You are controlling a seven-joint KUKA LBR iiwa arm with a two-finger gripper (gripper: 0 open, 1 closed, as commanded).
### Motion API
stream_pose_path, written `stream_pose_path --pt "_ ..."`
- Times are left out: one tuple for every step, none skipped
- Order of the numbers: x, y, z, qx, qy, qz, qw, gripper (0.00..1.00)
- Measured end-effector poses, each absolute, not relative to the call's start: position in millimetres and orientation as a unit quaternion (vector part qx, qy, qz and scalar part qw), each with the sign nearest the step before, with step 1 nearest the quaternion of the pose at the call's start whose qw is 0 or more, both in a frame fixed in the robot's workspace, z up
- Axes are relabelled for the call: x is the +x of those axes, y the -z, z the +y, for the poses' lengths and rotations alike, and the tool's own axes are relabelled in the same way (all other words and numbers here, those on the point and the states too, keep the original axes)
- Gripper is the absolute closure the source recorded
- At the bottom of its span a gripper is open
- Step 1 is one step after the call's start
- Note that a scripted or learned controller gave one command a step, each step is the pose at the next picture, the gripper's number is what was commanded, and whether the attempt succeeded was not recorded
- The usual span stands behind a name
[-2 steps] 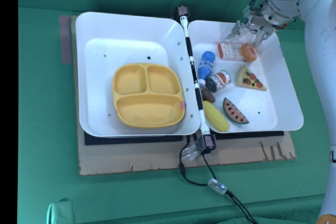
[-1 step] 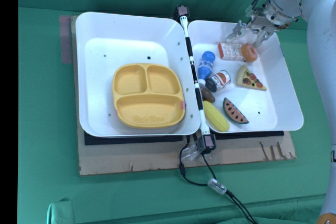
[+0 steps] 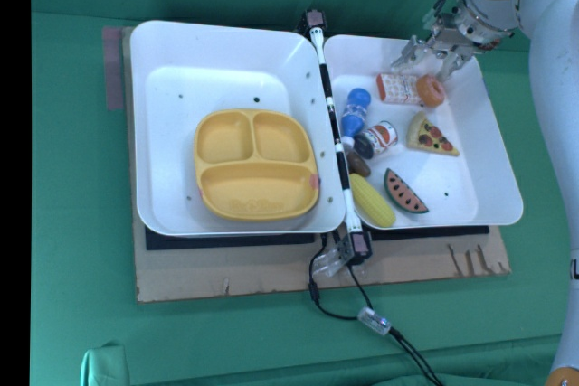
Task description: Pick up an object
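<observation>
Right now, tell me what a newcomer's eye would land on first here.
The yellow divided plate stands out most, lying alone in the left bin. Next comes the cluster of toy food in the right bin: a pizza slice, a watermelon slice and a corn cob. The end effector hangs over that bin's far edge.

Green bench [image 3: 81,194] w/ cardboard sheet [image 3: 226,277], two white bins [image 3: 163,50] atop.
</observation>
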State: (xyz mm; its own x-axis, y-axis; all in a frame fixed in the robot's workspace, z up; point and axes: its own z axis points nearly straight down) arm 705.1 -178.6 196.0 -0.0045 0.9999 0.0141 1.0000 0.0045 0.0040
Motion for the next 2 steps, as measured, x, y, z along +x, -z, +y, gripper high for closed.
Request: stream_pose_path --pt "705.1 -196.0 -178.7 -0.706 0.0063 -0.709 0.004 0.0" --pt "705.1 -196.0 -178.7 -0.706 0.0063 -0.709 0.004 0.0"
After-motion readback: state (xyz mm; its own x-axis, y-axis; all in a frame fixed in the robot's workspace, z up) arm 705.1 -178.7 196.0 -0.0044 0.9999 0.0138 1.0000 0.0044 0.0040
